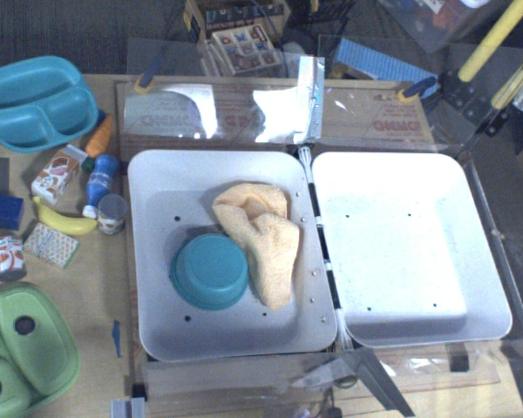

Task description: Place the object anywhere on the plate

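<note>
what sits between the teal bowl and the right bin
In the camera view, a crumpled yellow cloth lies in the left bin beside the teal bowl, then the bins' adjoining rims before the right bin.

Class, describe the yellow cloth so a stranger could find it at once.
Find the left white bin of the two. The crumpled pale yellow cloth lies in it, touching the round teal bowl on its right. It alone is soft and folded.

Both white bins (392, 259) are lit brightly and evenly from above. Strong glare is seen on the clear panel (283, 107) behind them. The surroundings are dimmer and slightly soft.
</note>
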You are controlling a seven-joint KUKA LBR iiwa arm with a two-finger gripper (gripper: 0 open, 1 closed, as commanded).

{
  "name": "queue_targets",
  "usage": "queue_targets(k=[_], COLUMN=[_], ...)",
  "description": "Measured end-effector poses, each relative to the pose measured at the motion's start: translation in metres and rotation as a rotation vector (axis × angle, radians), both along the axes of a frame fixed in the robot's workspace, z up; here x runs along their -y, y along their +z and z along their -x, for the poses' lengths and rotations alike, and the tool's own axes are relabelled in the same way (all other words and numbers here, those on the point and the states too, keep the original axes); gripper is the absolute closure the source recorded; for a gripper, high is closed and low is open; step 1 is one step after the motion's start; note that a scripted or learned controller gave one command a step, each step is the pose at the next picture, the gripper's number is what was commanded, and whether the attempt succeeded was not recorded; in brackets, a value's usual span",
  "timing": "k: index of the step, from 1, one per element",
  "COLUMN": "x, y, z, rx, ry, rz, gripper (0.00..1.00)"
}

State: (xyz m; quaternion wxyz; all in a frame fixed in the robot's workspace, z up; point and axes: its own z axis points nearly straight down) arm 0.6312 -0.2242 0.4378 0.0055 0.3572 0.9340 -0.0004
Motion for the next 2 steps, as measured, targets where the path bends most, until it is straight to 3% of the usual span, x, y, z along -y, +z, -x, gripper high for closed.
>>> queue_targets(k=[1, 2], x=[-0.064, 0.000], y=[-0.067, -0.016], z=[-0.016, 0.014], rx=[-0.005, -0.001], ry=[0.167, 0.058], rz=[-0.002, 0.000], gripper=[1.00, 1.00])
